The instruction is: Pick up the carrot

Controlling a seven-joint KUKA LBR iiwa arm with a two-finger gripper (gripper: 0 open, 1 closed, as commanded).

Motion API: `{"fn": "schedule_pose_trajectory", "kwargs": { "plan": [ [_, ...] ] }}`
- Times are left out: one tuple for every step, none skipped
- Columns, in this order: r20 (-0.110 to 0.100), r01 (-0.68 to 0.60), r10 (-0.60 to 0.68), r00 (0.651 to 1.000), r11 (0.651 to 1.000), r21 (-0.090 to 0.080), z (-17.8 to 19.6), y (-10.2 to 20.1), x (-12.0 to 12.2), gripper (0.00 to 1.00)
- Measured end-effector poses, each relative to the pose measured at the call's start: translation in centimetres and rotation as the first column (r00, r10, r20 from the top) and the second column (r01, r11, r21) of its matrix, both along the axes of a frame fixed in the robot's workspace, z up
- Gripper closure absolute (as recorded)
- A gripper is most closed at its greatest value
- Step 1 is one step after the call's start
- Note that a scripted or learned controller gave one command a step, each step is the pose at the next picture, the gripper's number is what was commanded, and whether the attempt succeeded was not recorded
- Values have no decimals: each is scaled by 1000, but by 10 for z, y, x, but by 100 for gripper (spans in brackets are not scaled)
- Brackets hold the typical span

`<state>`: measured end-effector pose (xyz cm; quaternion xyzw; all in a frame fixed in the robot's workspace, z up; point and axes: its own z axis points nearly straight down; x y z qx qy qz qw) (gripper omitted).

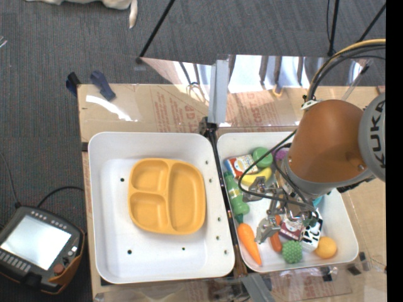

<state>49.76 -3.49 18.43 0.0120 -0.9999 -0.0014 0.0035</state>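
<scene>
Left bin (107,162): one yellow three-compartment plate (167,195), lying flat near the middle.

Right bin (348,228): mixed toys, many partly covered by the arm (330,146).
- Carrot (250,243): orange, lying by the bin's left wall near the front edge, tip toward the front; fully visible, just left of the gripper.
- Green spiky ball (291,251): front edge, beside a black-and-white cow-patterned piece (311,234).
- Small orange fruit (325,248): front right corner.
- Green bottle-like toy (234,197) along the left wall; a red-and-white packet (238,165) behind it.
- Yellow and green items near the back, half hidden; kind unclear.

Gripper (272,226): low in the bin, metal fingers amid clutter; whether released or clenched cannot be told.
</scene>
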Motion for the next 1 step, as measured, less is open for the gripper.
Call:
{"fn": "schedule_pose_trajectory", "kwargs": {
  "plan": [
    [7,-55,55,998,999,-1,3,20,16,0]
  ]
}}
